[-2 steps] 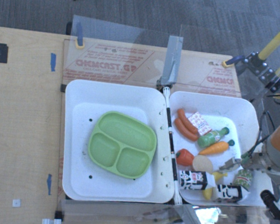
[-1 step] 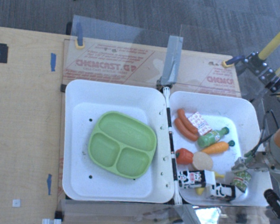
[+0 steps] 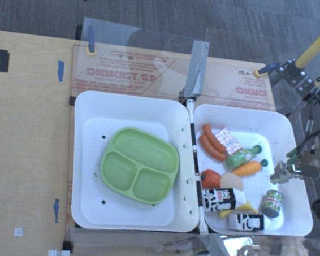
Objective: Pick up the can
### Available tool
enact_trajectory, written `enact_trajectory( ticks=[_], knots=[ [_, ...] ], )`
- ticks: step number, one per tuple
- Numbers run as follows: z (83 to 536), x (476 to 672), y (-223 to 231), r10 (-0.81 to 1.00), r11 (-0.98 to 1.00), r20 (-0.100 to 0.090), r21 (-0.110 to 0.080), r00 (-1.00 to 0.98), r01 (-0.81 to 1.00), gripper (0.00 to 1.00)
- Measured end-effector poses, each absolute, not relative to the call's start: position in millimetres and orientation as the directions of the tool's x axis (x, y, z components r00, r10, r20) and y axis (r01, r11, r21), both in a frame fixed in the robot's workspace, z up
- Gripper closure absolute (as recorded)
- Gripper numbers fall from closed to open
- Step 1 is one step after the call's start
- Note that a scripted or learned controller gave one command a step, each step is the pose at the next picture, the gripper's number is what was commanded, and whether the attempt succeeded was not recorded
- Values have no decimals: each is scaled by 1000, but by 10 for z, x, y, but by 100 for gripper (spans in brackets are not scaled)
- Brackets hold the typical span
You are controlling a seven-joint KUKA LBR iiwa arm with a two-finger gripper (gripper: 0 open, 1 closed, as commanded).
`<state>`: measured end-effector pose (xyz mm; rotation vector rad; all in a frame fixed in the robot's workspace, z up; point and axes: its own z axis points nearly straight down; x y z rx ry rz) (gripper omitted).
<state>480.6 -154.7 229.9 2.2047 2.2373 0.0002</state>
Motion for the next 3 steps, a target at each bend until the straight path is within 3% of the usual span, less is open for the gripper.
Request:
enact_trajectory(
  ticks=[1, 2, 3],
  knots=[
    [2299, 4805, -1549, 1000, 14, 0, 0, -14, 1000, 0],
    [1107, 4799, -1767, 1000, -20, -1, 1, 20, 1000, 0],
    [919, 4812, -2059, 993, -115, 9, -2, 115, 993, 0]
  ],
)
